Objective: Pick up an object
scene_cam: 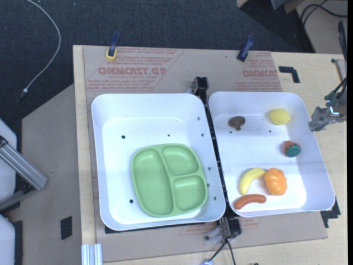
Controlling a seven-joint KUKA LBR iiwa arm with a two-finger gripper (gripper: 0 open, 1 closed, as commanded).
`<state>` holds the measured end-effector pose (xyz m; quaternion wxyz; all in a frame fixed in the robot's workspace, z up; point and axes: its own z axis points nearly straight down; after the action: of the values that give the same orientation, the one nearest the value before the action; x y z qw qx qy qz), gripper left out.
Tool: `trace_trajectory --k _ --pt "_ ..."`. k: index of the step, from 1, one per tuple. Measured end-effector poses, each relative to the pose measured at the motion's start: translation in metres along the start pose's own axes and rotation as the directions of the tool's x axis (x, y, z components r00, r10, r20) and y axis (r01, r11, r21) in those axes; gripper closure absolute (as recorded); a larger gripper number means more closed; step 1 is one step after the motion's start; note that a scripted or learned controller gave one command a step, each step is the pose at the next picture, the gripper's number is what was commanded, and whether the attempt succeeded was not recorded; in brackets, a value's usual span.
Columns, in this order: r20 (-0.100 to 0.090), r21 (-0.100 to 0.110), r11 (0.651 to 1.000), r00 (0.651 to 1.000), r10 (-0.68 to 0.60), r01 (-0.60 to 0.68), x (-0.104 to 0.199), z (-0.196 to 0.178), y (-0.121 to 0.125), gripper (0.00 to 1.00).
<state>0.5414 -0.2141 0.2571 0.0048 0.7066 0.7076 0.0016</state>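
Here, two shallow white plastic bins sit side by side on the cardboard-covered table (165,65). The left bin (110,148) holds a pale green divided plastic tray (168,179) with three compartments, lying toward the bin's 6 o'clock side. The right bin (311,175) holds the loose toy foods: a small brown mushroom-shaped piece (237,122) at about 11 o'clock, a yellow lemon-like lump (279,116) at about 1 o'clock, and a small red and green round piece (292,148) at 3 o'clock. Toward 6 o'clock, a yellow plastic banana (251,179) lies just beside an orange pumpkin-shaped toy (276,181), and a reddish-orange sausage-shaped piece (249,201) rests just below the banana. The claw (321,117) shows at the right bin's outer rim, at about 2 o'clock, near the lemon-like lump but apart from it; nothing is seen between its tips, and I cannot tell whether it is open or closed. Two blue clamps (112,44) grip the table's far edge.
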Motion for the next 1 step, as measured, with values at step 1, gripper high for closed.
trace_trajectory --k 1 --pt "-0.006 0.011 1.0 1.0 -0.002 0.002 0.0449 0.0053 -0.0126 1.0"
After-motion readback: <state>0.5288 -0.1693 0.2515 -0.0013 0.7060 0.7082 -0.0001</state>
